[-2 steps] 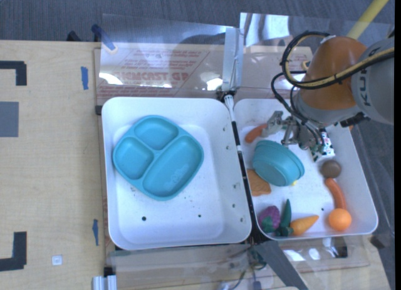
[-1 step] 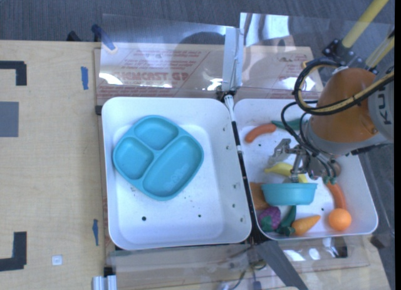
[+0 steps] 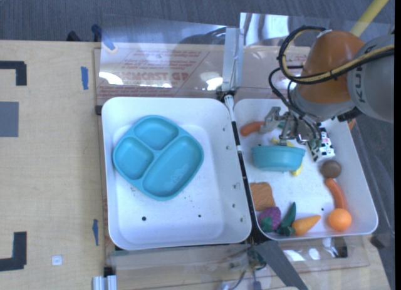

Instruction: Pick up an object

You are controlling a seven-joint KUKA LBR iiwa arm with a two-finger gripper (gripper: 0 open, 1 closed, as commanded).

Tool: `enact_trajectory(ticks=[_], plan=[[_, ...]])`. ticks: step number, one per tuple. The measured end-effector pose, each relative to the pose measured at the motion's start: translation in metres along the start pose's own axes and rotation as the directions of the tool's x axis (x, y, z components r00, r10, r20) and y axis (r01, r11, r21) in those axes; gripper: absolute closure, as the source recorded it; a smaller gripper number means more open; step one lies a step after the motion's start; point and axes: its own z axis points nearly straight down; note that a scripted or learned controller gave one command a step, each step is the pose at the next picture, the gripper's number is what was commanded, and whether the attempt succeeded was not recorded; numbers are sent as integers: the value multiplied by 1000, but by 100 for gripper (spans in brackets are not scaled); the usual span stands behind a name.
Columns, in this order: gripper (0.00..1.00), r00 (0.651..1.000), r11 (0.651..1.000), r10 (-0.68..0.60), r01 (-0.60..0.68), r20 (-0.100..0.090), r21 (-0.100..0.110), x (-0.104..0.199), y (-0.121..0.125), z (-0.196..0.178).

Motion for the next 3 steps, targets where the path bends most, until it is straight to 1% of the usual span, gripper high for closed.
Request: enact_trajectory(ticks=[1, 2, 3], plan=[[0, 1000, 1000, 18, -18, 1, 1, 55, -16, -2], [100, 1000, 1000, 16, -16, 20, 2, 49, -15, -20], [0, 1000, 1000, 16, -16, 12, 1, 51, -14, -15]])
